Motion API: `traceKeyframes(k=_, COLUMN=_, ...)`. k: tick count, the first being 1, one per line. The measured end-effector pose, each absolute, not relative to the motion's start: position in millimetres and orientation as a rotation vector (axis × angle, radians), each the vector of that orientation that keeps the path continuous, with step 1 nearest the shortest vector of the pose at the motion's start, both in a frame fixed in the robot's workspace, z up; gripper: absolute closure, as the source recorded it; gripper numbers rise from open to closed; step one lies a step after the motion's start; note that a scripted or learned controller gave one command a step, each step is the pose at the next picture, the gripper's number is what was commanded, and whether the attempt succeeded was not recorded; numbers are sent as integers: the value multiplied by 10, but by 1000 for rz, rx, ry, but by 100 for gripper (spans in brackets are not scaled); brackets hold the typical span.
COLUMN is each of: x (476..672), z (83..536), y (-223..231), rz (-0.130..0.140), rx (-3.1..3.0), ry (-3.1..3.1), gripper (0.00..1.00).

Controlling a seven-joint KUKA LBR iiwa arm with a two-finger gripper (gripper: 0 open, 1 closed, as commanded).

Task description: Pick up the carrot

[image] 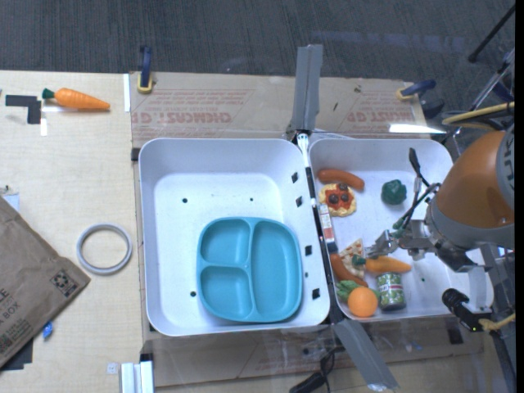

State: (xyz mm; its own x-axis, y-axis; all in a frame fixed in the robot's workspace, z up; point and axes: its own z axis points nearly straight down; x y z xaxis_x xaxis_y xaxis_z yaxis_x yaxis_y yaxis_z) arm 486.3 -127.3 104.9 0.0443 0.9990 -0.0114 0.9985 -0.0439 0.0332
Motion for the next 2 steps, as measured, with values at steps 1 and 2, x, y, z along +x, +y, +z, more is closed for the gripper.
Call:
traceKeyframes(k=1, x=4817, z=955, y=-940, rz=11, rx=2350, ry=2067, gripper=0)
traceKeyframes(k=2, x=4831, z=1049, y=-940, rz=16, rx=2352, ry=2066, gripper=100)
